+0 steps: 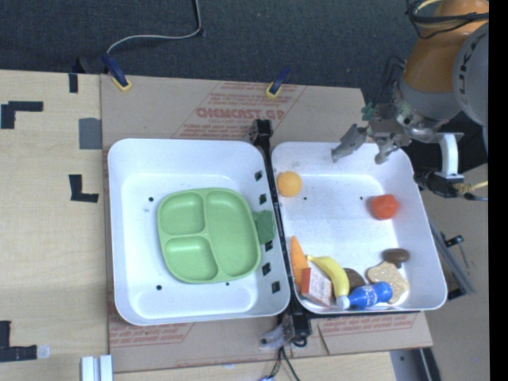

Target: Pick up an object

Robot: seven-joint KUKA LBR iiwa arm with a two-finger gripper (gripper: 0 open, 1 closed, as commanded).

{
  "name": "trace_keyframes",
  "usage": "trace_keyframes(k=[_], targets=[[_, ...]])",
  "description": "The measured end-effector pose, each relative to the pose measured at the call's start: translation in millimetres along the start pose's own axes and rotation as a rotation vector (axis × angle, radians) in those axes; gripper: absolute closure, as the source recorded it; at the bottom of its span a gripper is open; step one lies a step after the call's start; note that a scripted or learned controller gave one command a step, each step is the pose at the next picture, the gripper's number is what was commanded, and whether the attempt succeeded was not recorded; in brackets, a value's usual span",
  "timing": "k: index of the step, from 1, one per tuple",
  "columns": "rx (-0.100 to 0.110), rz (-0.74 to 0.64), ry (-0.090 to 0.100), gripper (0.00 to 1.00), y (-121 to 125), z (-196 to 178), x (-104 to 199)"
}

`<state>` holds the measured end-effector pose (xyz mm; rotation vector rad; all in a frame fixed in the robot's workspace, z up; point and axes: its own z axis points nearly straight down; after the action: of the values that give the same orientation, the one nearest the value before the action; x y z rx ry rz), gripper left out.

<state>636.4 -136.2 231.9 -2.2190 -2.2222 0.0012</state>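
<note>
I'm looking down on a pale wood surface [40,236] lying under a brown cardboard sheet [182,113] with red printing. Yellow clamps [119,78] are pinning its far edge. Dark carpet [278,14] is showing beyond, with a thin cable [171,34] trailing across it.
</note>
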Motion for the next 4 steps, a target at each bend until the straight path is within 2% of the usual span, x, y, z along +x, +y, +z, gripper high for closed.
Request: trace_keyframes(k=[1,2,3,4], targets=[[0.001,0.002,-0.002,0.00,18.2,63.5,-75.5],[0.001,0.000,-0.001,0.00,-18.1,94.4,-86.6],[-0.005,-0.001,0.000,0.00,-36.8,144.4,-86.6],[-0.009,0.000,-0.005,1.00,-36.1,134.3,-87.7]])
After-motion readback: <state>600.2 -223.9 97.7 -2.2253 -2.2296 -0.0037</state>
